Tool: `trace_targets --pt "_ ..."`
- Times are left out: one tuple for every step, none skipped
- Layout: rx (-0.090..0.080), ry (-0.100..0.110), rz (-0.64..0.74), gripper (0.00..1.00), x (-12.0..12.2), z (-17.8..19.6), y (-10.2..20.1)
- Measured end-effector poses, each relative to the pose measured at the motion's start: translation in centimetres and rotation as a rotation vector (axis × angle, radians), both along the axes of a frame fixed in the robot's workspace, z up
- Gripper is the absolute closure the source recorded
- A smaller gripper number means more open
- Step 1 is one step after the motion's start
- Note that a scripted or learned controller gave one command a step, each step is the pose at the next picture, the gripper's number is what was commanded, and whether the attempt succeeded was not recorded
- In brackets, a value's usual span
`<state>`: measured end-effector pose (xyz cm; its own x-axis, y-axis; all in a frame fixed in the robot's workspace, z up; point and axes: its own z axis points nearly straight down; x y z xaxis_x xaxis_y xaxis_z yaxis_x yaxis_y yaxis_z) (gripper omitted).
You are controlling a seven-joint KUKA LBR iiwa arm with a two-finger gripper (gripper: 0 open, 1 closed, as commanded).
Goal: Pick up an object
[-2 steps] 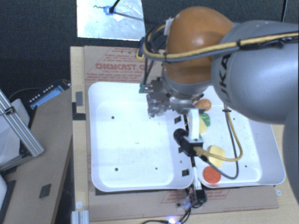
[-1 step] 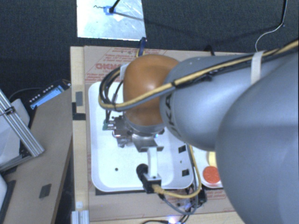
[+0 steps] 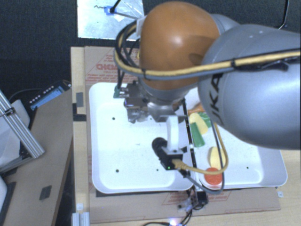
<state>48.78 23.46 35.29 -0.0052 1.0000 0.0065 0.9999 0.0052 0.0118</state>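
Camera view, from above and at a slant. At 9 o'clock, a strip of tan, matte table. On it, flat brown cardboard with red print, and on that two shallow white trays of smooth, glossy plastic with rounded corners. From centre down to 7 o'clock, the left bin, its floor dotted with a few tiny dark specks. At 4 o'clock, the right bin, largely covered from above. At 11 o'clock, beyond the cardboard, a crinkled silvery foil sheet.

Reaching in from 3 o'clock, the thick grey arm, smooth and rounded, capped toward 12 o'clock by a glossy, domed orange band. Just under the dome, a blocky metal gripper. Hangs over the far part of the left bin, a little toward 10 o'clock of centre. Open or closed: cannot tell from this angle.

In the right bin, close along its left wall, four small things in a loose line. Farthest, a pale yellow piece, blocky. Just beside it, a green piece, elongated. Nearer the front, a yellow oval piece. Nearest the front rim, a red-orange round piece. All at 3 to 5 o'clock of the gripper, across the wall between the bins, clearly apart from it.
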Motion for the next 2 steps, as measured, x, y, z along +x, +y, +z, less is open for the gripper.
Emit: trace_targets --pt "-0.008 0.003 -0.010 1.00 12.9 -0.7 -3.9" --pt "-0.008 0.019 0.000 1.00 14.7 -12.0 0.1"
